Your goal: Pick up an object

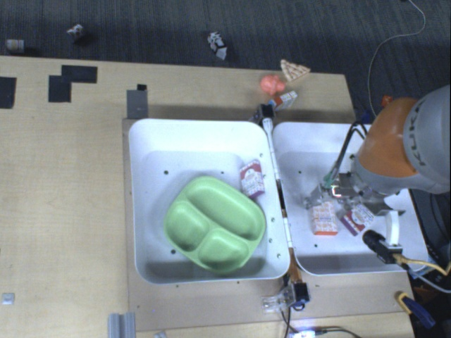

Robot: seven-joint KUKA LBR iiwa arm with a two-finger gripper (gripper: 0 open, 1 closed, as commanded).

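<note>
My gripper is down inside the right bin, near its middle, under the grey arm with the orange band. An orange-and-white packet lies flat on the bin floor just below the gripper. A second red-and-white packet lies to its right, partly under the wrist. In the left bin a green divided plate lies tilted at the centre, and a small red-and-white packet rests by that bin's right wall. Nothing shows between the fingers.
On the bench beyond the bins lie an orange ball, a small wedge-shaped item and a small red-and-white piece. A black marker sits at the top of the divider between the bins. Small bits of litter lie on the dark floor behind.
</note>
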